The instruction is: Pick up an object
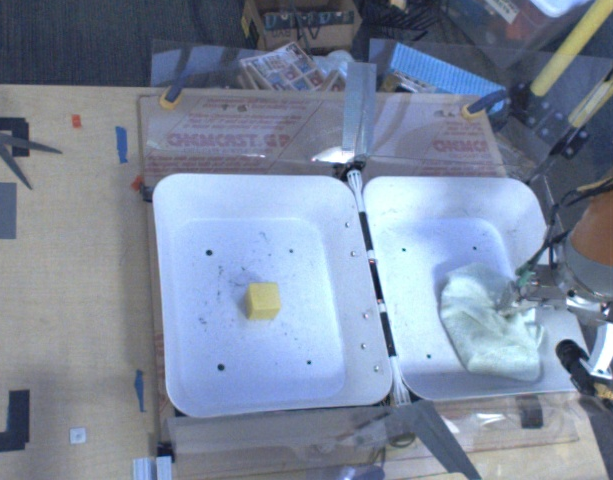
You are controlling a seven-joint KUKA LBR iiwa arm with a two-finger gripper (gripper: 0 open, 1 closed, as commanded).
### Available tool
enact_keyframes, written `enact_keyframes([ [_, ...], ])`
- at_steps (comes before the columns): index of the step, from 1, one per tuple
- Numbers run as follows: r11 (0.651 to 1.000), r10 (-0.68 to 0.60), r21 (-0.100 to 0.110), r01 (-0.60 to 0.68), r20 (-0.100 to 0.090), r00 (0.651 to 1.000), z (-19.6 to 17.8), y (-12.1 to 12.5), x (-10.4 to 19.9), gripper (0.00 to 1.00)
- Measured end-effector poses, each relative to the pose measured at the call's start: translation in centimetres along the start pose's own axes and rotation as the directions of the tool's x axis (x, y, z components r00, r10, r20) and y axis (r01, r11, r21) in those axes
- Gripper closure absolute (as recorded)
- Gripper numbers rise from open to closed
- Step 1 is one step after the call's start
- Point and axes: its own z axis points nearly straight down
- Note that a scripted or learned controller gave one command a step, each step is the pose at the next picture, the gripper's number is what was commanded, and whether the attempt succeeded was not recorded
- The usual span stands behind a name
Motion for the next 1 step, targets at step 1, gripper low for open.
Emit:
enact_keyframes([
  [1, 1.000, 0.003, -0.001, -0.003, 0.000, 1.000, -0.93, -0.02, -0.12, 1.00],
])
